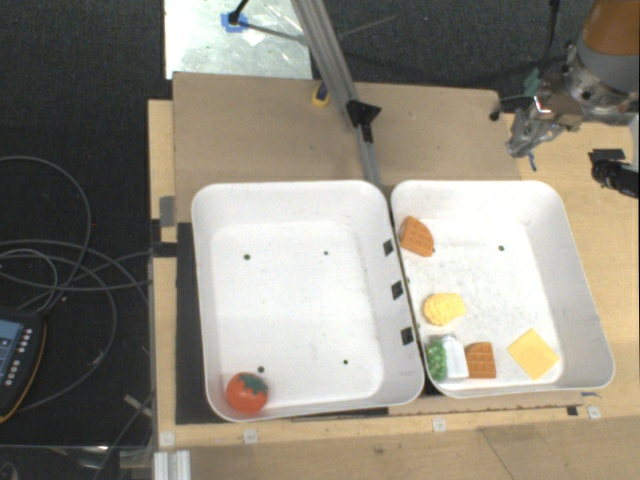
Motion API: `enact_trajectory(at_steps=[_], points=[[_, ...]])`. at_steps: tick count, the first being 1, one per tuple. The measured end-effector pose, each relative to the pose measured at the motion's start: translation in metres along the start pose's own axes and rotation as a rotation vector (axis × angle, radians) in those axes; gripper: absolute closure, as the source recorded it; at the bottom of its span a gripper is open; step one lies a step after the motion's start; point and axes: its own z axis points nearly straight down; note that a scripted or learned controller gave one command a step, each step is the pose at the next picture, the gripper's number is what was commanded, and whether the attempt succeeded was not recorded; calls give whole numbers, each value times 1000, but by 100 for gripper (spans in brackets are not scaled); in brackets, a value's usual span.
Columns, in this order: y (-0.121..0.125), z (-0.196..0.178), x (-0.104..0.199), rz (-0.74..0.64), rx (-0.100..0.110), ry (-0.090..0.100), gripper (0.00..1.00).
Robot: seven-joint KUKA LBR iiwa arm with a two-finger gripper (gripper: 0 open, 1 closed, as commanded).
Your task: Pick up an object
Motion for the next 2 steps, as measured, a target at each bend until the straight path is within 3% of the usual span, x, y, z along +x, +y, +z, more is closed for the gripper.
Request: enact_trajectory(at_steps=[1,2], points=[[-19,12,56,-4,7,4,100],[-49,17,93,-3,9,3,100]])
